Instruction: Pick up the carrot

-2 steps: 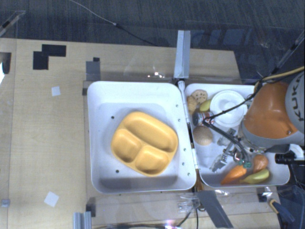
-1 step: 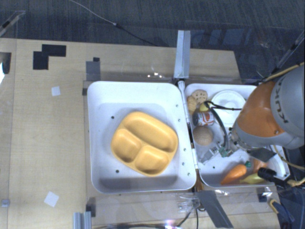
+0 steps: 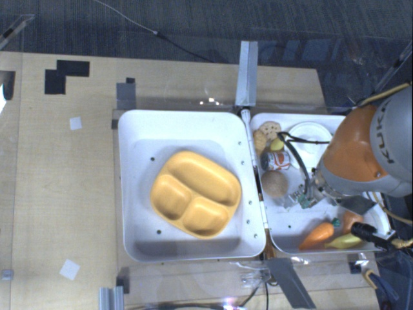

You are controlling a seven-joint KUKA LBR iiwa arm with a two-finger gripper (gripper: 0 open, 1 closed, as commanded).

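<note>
carrot [image 3: 317, 234] smooth, tapered, orange, in right bin [image 3: 284, 228]; jaws state unclear; yellow lobed plate [image 3: 194, 193] left.

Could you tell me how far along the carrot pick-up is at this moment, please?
Nothing looks done yet: the carrot lies on the floor of the right bin, near its front edge, beside a yellow item. In hand: the arm reaches over that bin, its gripper above and left of the carrot, near a brown round item. Left: moving onto the carrot, gripping and lifting it.
</note>
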